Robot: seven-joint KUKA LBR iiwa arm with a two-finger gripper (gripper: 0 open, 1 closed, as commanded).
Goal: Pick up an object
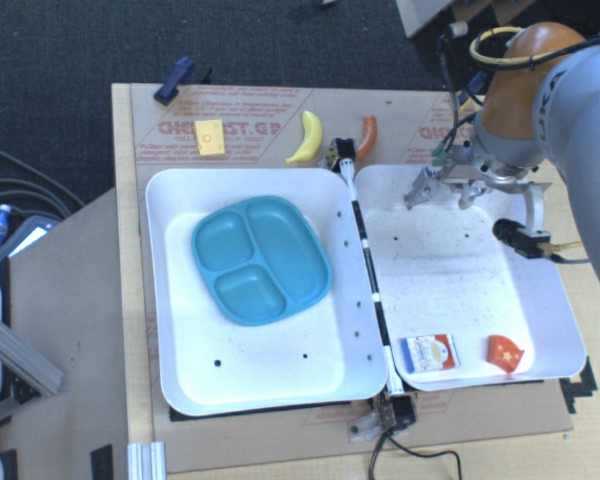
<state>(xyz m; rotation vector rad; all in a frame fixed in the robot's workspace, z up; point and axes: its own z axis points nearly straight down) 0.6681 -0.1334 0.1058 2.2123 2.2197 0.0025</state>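
Bins (170, 298) of shallow white plastic sit side by side on a cardboard-topped surface (140, 268), seen from above at a slant, as a grey arm (580, 108) with an orange band (525, 78) reaches in from the right. Its gripper (442, 190) hangs over the far left corner of the right bin (540, 288), with metal fingers (417, 192) spread apart and nothing between them.

Lying flat in the middle of the left bin is a blue divided plate (261, 258) with three compartments. Along the near wall of the right bin rest a small white card or packet with blue and red print (427, 353) and, just to its right, a small red object (505, 352); the two are near each other but apart, and both are well away from the gripper. What the red object is cannot be made out.

Beyond the bins, on the bare board, lie a yellow banana (306, 138), an orange sausage-shaped item (366, 136) and a small yellow square block (209, 139). A dark blue clip-like piece (174, 80) sits at the board's far left corner. A black cable end (520, 238) dangles beside the arm over the right bin, and dark carpet (70, 48) surrounds the setup.
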